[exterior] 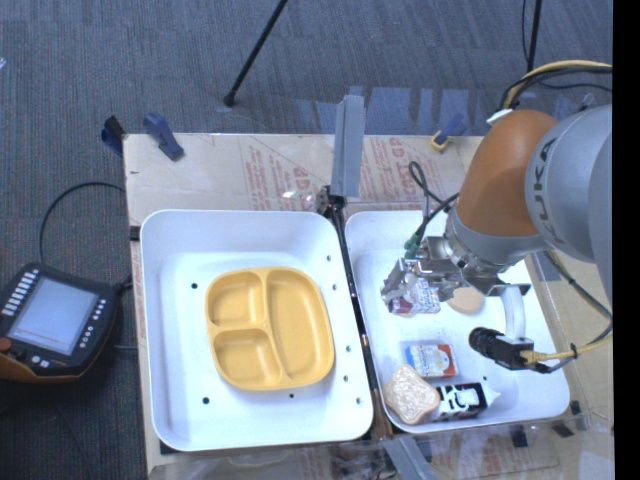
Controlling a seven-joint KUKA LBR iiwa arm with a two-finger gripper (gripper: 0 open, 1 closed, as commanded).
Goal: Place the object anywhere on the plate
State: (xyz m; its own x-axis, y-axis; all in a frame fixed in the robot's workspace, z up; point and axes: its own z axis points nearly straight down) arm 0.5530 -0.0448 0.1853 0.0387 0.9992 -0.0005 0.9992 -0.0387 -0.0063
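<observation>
- Nearest the lens, along the front of the right bin (556, 366): a black-and-white carton (463, 399), a beige textured lump (410, 394) and, just behind, a small orange-and-blue packet (432, 358). Print on all three too small to read.
- Mid-bin: a crumpled silver-and-red wrapper (408, 292), likely the object to move, sitting on the bin floor with a round tan piece (465, 300) just beside it.
- Right above the wrapper: the claw (428, 268). Cannot tell whether clenched or released, nor whether anything is gripped.
- Across the divider, in the left bin (170, 268): the yellow three-part plate (270, 326), bare, well apart from the wrapper.
- Risks: may slip on crinkled foil and lift nothing; may nudge the tan piece; may drop the load at the bin wall short of the plate.
- Farther back: "KUKA" partly legible on the arm (520, 178); reddish print on the tabletop (230, 168), not readable.
</observation>
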